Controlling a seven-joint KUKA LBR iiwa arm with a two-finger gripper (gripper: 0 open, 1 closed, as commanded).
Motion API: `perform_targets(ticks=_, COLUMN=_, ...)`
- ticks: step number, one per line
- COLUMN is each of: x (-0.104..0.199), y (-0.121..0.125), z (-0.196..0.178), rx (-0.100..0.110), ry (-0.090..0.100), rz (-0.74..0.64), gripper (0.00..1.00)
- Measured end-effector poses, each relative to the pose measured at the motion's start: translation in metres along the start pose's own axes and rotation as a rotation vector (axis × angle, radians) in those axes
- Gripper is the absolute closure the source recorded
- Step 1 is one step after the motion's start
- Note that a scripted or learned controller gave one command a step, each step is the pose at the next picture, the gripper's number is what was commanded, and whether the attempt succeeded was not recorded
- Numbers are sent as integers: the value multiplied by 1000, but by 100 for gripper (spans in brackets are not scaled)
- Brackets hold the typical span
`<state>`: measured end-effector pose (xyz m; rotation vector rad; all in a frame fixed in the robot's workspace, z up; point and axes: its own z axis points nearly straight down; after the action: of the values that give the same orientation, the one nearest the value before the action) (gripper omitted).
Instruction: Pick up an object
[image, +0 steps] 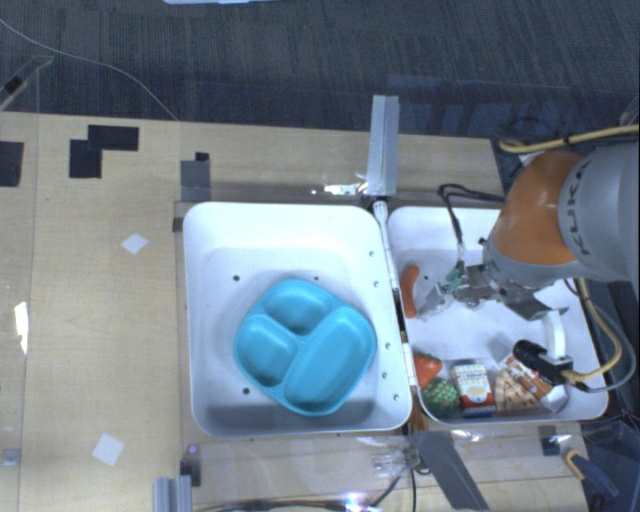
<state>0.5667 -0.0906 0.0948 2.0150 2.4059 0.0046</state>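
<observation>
My gripper (438, 294) hangs low in the right bin (436, 232), in its left half. Just to its left an orange, carrot-like piece (408, 289) lies along the bin's left wall. Along the bin's near edge sit a red round item (427, 368), a green one (440, 398), a small printed box (472, 388) and a brown waffle-patterned piece (516, 385). I see nothing between the gripper's tips from this angle.
The left bin (215, 240) holds a blue divided plate (304, 345) near its middle. A metal post (383, 145) stands at the back between the bins. The grey and orange arm (545, 215) covers the right bin's back right part.
</observation>
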Motion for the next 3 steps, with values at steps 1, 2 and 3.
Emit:
perform_targets(ticks=1, x=-10, y=76, z=8, rx=-3, ry=-1, rz=86, gripper=0)
perform_targets(ticks=2, x=24, y=110, z=-92, rx=-2, ry=-1, rz=279, gripper=0)
perform_targets(ticks=3, x=17, y=53, z=-91, rx=0, ry=-1, rz=169, gripper=0)
